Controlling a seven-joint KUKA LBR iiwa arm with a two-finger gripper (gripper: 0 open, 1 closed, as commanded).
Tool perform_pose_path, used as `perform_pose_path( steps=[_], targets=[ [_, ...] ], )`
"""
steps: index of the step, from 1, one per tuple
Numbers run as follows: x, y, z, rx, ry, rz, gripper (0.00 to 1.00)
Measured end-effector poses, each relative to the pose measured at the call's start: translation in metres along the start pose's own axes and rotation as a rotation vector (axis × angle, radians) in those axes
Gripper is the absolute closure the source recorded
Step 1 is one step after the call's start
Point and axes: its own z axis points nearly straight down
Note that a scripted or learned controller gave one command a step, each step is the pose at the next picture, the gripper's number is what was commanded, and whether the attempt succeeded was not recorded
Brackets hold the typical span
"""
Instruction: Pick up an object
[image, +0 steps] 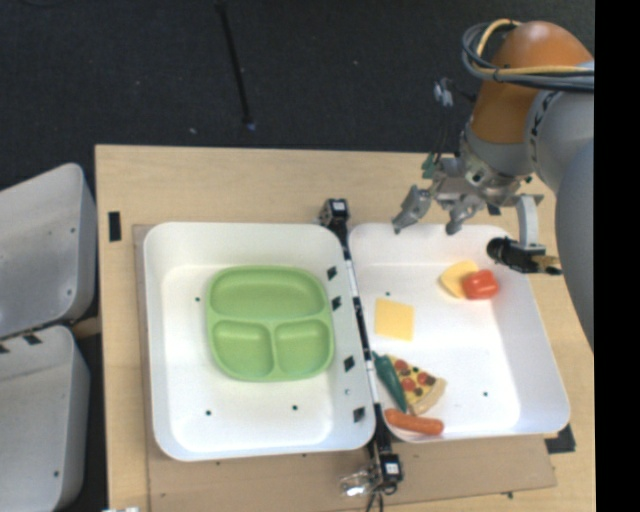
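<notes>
The worktop (120, 190) carries two white bins side by side. The left bin (170, 400) holds a green divided plate (270, 322) near its middle. The right bin (520, 370) holds all the small things, any of which could serve as the task's object.

The arm (525, 70) reaches in over the worktop's far right corner, and the gripper (437, 215) hangs above the far edge of the right bin with its fingers (409, 214) spread apart and nothing between them.

Of the things, the pizza slice (418, 387) lies near the bin's near-left corner, with a green pepper (388, 378) touching its left side and a sausage (413, 424) just beside its near edge. A yellow cheese square (394, 320) lies alone towards the bin's left wall. A yellow piece (456, 277) and a red piece (481, 285) sit touching each other towards the far right.

The risks, as I judge them: the cheese square looks flat, so the fingers may slide over it or press the bin floor. The red and yellow pair touch, so a close could catch both or push one aside. The cluster by the near-left corner is crowded and near the wall, leaving little room for a finger.
</notes>
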Motion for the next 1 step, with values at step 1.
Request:
perform_pose_path(
  steps=[1],
  targets=[
    [0.0002, 0.0024, -0.0101, -0.015, -0.001, -0.002, 0.00]
  ],
)
